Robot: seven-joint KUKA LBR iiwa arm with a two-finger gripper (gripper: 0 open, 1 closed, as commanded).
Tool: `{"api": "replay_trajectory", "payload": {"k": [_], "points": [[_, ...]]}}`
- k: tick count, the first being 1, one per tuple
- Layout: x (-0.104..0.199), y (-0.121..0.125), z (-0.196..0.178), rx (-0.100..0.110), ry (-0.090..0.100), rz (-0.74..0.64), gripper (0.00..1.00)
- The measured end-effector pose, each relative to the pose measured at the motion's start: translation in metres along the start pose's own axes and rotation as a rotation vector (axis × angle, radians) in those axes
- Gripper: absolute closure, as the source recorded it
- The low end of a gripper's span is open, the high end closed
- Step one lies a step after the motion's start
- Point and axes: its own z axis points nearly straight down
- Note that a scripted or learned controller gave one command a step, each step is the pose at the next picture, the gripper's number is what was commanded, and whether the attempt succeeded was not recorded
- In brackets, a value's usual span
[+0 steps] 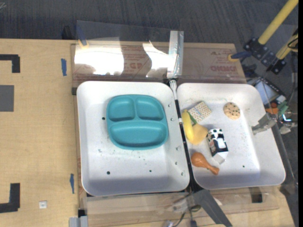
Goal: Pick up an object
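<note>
The gripper (263,123) hovered at the right bin's (246,174) right edge, its grip state impossible to tell, holding nothing visible.

Tray (137,122) in left bin (90,141); cookie (232,110) in right bin (251,164).

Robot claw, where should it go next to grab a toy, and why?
Probably slide left into the right bin, toward the cookie. The gripper sits at that bin's right rim, with nothing seen between its fingers. The cookie is the nearest toy and lies apart from the others, so it looks easiest.
</note>
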Motion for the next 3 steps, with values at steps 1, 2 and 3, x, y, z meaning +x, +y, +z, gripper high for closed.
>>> {"api": "replay_trajectory", "payload": {"k": [1, 2, 3], "points": [[0.016, -0.003, -0.094, -0.012, -0.003, 0.013, 0.00], [0.084, -0.005, 0.005, 0.005, 0.002, -0.052, 0.00], [0.124, -0.002, 0.090, 0.007, 0.002, -0.193, 0.00]]}}
